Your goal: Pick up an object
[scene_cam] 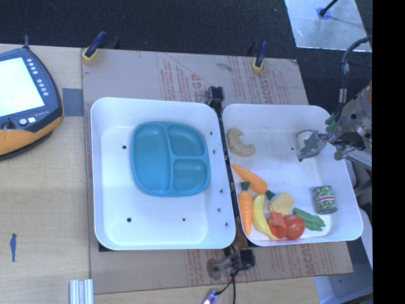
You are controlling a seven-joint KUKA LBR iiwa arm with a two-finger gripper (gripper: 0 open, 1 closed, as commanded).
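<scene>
In right bin (278, 116), end effector (308, 145) hovered above can (324, 199); finger state unclear; carrots (248, 189) left of can.

A light wooden bench (44, 201) carries a brown cardboard sheet (190, 75), held at its far edge by two blue-and-yellow clamps (95, 46). On the sheet two shallow white bins, the left bin (101, 170) and the right bin (278, 116), sit side by side, touching. An orange-edged grey touchscreen pendant (25, 100) rests on the bench's left end.
</scene>
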